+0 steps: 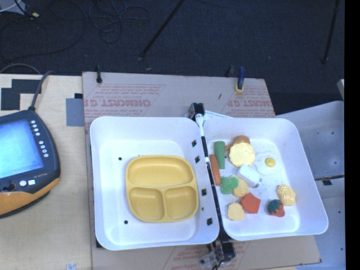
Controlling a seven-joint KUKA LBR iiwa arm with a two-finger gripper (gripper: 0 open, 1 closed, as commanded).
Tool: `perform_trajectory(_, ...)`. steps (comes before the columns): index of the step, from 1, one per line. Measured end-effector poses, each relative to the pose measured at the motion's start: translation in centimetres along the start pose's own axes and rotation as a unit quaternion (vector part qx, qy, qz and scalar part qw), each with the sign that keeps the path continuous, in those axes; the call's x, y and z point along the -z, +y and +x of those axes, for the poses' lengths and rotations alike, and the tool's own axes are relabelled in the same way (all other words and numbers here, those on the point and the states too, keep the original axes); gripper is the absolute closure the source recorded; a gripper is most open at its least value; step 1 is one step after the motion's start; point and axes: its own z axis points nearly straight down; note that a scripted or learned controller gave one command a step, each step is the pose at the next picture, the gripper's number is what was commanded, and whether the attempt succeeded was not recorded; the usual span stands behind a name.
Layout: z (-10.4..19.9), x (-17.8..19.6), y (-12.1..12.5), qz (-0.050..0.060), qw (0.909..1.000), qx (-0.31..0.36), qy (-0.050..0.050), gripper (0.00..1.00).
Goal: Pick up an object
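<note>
Two shallow white bins sit side by side on a cardboard sheet over the desk (56, 94). The left bin (107, 145) carries a yellow divided plate (162, 187) with three wells. The right bin (304, 167) holds the candidates for picking, a loose cluster of small toy foods: a green cylinder (219, 153) upright-looking beside an orange carrot-like stick (214, 170) that lies along the inner wall, a yellow ridged round (242, 153) partly over a brown piece (241, 140), a fried egg (268, 163), a white block (248, 175), a green leafy piece (228, 185), a red wedge (251, 203), a pale yellow lump (236, 211), a yellow corn-like piece (286, 194) and a small red-and-green piece (275, 207). From where I stand, neither the arm nor its gripper has reached over the bins, so its open or closed state cannot be told. The pieces look like light, rigid moulded plastic, probably smooth and apt to skid or tip under a one-sided push. The red wedge and the corn-like piece stand somewhat apart from their neighbours and likely offer opposing flanks to close on; the fried egg appears too flat to pinch; the central pieces touch one another, leaving little room for fingers.
</note>
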Motion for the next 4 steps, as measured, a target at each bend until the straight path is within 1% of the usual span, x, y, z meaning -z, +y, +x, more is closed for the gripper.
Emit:
perform_trajectory(2,0.3,1.5,0.4,0.007,1.0,0.007,0.0,1.0)
perform_trajectory(3,15.5,-0.9,-0.1,-0.002,1.0,0.004,0.001,1.0)
perform_trajectory(4,19.6,-16.9,-0.2,0.006,1.0,0.0,-0.001,1.0)
